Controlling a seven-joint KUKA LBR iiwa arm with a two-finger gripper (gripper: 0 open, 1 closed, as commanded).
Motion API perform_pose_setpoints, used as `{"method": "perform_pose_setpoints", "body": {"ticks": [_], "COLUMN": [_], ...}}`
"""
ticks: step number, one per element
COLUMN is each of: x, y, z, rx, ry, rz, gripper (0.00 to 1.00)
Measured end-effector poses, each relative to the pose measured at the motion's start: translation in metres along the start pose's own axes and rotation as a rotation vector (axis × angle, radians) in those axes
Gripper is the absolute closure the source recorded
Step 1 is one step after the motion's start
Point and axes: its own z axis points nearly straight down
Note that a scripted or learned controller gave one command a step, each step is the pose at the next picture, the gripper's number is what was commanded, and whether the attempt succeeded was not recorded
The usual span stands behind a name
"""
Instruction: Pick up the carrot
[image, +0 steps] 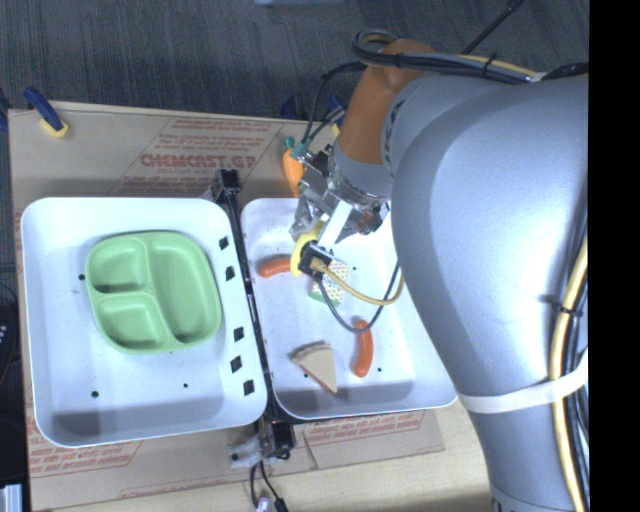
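An orange carrot-like piece (291, 170) with a bit of green at its far end sits at the far rim of the right bin (420, 395), partly hidden by the wrist. My gripper (310, 228) hangs over the far left part of that bin, just in front of this piece. A short orange stick (272, 266) lies on the bin floor a little to the gripper's front left, apart from it. I see nothing held in the gripper.
The right bin also holds a red-orange sausage shape (362, 352), a tan wedge (319, 366) and a speckled green piece (337, 276) under the gripper. A green divided plate (152, 290) fills the left bin (50, 330). The arm covers the right side.
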Motion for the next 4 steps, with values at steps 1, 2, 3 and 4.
{"method": "perform_pose_setpoints", "body": {"ticks": [1,2,3,4], "x": [-0.032,0.034,0.028,0.002], "y": [0.001,-0.001,0.009,-0.113], "z": [-0.022,-0.103,-0.175,-0.100], "rx": [0.003,-0.001,-0.001,0.002], "ry": [-0.001,0.000,-0.001,-0.003], "rz": [-0.104,-0.107,0.273,0.064], "gripper": [1.00,1.00,1.00,1.00]}}
